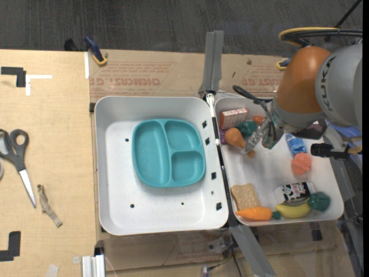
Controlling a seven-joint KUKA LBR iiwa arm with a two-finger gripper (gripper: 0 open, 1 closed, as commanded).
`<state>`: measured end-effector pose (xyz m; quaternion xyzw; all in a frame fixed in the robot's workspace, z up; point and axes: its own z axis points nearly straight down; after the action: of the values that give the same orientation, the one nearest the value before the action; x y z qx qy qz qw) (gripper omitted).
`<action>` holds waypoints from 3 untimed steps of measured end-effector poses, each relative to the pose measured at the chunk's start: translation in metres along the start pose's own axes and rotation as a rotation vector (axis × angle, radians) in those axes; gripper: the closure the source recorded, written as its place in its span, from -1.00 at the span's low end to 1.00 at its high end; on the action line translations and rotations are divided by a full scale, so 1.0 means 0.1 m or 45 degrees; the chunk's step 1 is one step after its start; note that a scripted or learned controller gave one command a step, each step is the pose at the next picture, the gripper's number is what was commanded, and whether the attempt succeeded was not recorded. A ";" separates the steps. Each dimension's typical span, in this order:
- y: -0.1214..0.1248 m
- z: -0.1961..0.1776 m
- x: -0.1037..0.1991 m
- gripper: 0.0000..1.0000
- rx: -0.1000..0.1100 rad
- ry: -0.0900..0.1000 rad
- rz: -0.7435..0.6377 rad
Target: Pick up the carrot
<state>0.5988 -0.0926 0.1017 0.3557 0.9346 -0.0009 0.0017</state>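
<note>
Carrot: You will find it lying flat along the lower edge of the right bin, in the lower right of the frame, with its tip pointing left.
Carrot neighbours: The bread slice sits just above it; the banana lies just to its right along the same edge.
Gripper: You see it in the upper part of the right bin, well apart from the carrot, angled down and to the left. Whether it is open or closed, you cannot tell from this view.
Near the gripper: An orange fruit lies just to its left, with a small pink carton above that.
Other right-bin contents: A pink round item lies right of centre; a black-and-white carton and a dark green item sit toward the lower right corner.
Left bin: It holds a teal divided plate at frame centre.
Bench, left of frame: Scissors lie on the wooden surface.
</note>
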 end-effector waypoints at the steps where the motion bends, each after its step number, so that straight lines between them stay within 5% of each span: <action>1: 0.00 0.00 0.00 -1.00 0.000 0.001 0.000; 2: 0.01 -0.10 -0.01 1.00 0.000 -0.003 -0.002; 3: -0.75 -0.73 0.23 1.00 -0.001 0.002 -0.219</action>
<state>0.5316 -0.1334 0.1747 0.2743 0.9616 -0.0002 0.0010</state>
